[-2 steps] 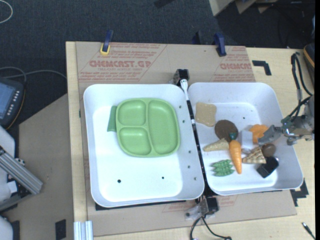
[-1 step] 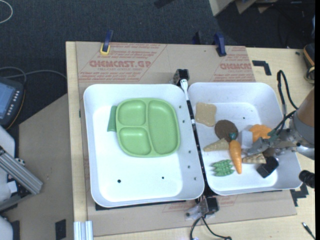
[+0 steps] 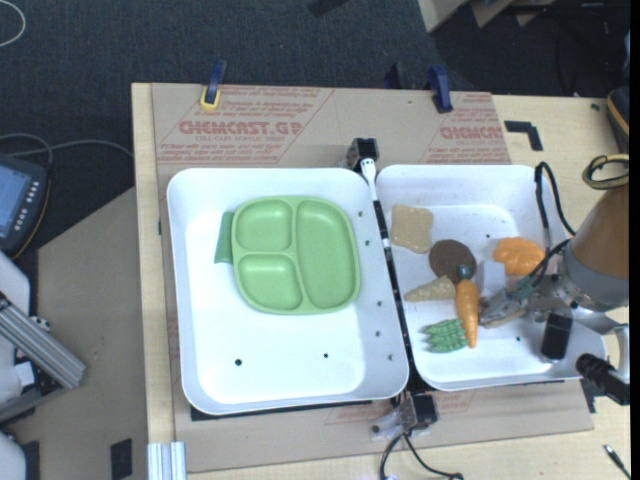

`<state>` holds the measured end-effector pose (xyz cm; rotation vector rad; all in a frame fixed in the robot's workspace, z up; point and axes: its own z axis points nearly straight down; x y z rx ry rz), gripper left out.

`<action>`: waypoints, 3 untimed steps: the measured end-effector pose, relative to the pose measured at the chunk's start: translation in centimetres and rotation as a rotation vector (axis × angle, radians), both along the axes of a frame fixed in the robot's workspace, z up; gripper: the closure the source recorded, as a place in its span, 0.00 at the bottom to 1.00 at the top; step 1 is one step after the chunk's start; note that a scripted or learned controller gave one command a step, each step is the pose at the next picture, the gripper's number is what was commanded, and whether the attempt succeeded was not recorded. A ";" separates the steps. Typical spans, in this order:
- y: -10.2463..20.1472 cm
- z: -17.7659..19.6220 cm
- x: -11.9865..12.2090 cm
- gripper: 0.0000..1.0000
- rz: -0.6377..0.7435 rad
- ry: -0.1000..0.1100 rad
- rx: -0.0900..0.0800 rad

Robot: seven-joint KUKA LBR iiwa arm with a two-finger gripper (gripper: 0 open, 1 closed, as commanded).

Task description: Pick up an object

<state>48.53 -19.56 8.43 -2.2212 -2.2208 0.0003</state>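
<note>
Overhead, metal gripper [image 3: 497, 311] fingers sit slightly apart, clamping nothing, tips just beside a tapered orange carrot [image 3: 467, 313]; a knobbly green toy [image 3: 446, 335] lies beyond.

Green divided plate [image 3: 296, 254] in left bin [image 3: 190, 268] — pincer [image 3: 500, 309] beside carrot [image 3: 467, 313]
</note>
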 end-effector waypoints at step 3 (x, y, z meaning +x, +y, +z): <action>-0.2 9.9 0.0 1.00 0.001 -0.006 -0.003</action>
